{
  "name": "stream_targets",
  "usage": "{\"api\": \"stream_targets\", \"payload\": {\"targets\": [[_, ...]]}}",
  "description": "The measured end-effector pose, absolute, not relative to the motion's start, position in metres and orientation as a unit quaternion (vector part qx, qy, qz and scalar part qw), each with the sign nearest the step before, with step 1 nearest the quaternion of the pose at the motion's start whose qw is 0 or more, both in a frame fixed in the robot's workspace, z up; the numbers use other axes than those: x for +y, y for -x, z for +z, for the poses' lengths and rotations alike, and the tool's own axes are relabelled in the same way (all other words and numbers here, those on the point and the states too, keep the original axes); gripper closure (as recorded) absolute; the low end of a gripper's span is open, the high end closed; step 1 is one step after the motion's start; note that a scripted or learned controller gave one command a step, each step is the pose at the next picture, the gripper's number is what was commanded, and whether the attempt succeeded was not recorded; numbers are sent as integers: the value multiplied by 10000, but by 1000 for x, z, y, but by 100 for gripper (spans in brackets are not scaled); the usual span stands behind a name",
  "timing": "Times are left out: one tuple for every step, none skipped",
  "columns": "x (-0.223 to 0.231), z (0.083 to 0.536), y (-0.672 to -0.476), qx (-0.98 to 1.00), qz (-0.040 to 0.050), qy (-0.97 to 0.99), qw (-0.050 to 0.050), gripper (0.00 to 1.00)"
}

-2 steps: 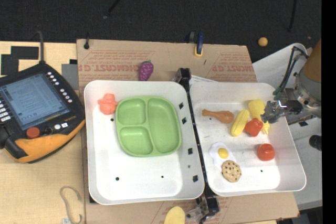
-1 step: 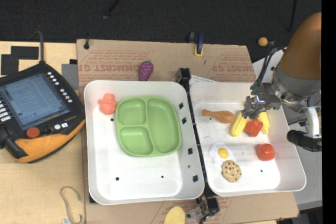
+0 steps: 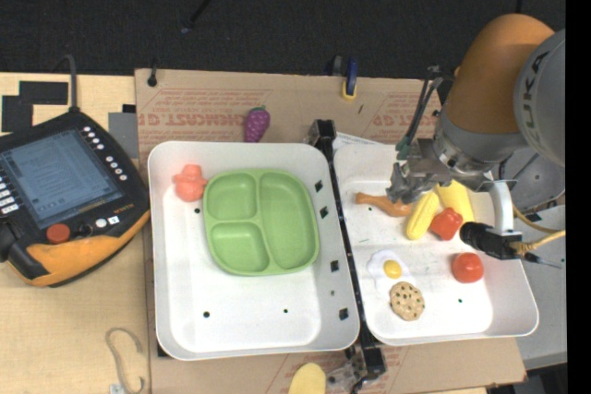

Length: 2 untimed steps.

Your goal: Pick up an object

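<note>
We see the arm [image 3: 503,97] coming in from 3 o'clock, grey with an orange band, its pincer [image 3: 404,186] low over the right bin [image 3: 517,314]. We cannot tell the pincer's state; dark parts blur together there.

Right bin contents, clock positions taken from the bin's centre:
- Orange curved piece [image 3: 383,203], thin and bent, at about 10 o'clock, lying just under the pincer tip. We cannot tell whether they touch.
- Yellow corn-like piece [image 3: 422,215], oblong and tilted, just beside the pincer at about 12 o'clock.
- Second yellow piece [image 3: 456,197], at 1 o'clock, partly under the wrist.
- Small red block [image 3: 446,223], touching or just beside the two yellow pieces.
- Red tomato-like ball [image 3: 468,267], round and glossy, at 3 o'clock, apart from the rest.
- Fried egg [image 3: 391,268], white with a yellow yolk, at 8 o'clock.
- Cookie [image 3: 406,300], tan with dark specks, at 6 o'clock, just below the egg.

Left bin [image 3: 175,309] holds a green divided plate [image 3: 260,222] of three compartments at centre, and a pink figure [image 3: 188,183] at 10 o'clock, just beside the plate's rim.

On the counter [image 3: 74,328]: a teach pendant [image 3: 65,189] at 9 o'clock of the left bin, a purple grape-like toy [image 3: 257,123] at its 12 o'clock, a yellow object [image 3: 307,377] at the lower edge between the bins.
</note>
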<state>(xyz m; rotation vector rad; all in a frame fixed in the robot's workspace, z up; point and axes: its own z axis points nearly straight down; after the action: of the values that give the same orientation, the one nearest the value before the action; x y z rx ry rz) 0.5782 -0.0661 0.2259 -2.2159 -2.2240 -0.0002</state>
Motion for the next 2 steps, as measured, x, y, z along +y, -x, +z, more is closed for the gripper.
{"api": "stream_targets", "payload": {"targets": [[-19,221,-588,-7082,0,7060,11,100],[22,220,-603,-7082,-2,7060,12,100]]}}
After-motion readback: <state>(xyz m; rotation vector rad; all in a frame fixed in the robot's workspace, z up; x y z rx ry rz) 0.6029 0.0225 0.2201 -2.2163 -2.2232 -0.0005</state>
